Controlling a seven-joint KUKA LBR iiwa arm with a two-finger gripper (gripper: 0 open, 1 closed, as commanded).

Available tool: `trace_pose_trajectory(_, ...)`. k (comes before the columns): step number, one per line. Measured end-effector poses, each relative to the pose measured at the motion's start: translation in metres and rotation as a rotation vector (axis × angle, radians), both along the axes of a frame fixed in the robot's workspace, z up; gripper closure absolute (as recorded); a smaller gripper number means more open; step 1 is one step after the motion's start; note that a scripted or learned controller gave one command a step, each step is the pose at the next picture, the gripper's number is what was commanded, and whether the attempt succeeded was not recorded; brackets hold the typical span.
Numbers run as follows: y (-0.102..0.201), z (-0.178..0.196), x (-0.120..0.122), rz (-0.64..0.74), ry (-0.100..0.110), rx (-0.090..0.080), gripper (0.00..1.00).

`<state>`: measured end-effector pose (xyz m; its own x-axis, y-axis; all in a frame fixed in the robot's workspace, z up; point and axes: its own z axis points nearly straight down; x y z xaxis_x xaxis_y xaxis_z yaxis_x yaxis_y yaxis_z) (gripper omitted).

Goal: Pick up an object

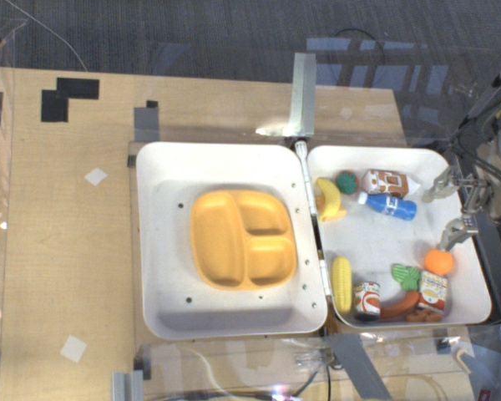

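- The two-finger metal gripper (452, 210) hangs over the right edge of the right shallow white bin (401, 155); its jaws stand spread apart with nothing between them.
- One finger (437, 187) sits toward the bin's far right corner, the other near the round orange ball (438, 261), just above it.
- The blue and white plastic bottle (387, 205) lies on its side near the far wall, just beside the brown and white carton (385, 181) and the small dark green ball (346, 182).
- A yellow banana (328, 199) rests against the bin's left wall; a yellow corn cob (341, 282) lies lower along it.
- A green toy (406, 275), a small printed box (432, 290), a brown sausage (398, 307) and a red and white can (366, 298) crowd the near right corner.
- The left white bin (225, 161) holds a yellow divided plastic tray (242, 238).
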<state>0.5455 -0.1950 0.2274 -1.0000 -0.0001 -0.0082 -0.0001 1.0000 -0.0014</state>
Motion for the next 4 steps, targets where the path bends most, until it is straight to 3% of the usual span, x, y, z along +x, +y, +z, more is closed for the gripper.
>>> trace_pose_trajectory(1,0.009,-0.020,0.021,0.219,-0.001,-0.002,0.00)
trace_pose_trajectory(2,-0.009,-0.129,0.051,-0.044,0.004,0.003,0.00)
trace_pose_trajectory(3,0.017,-0.138,0.102,-0.200,0.057,-0.009,0.00)
trace_pose_trajectory(4,0.045,-0.137,0.094,-0.350,0.037,-0.022,0.00)
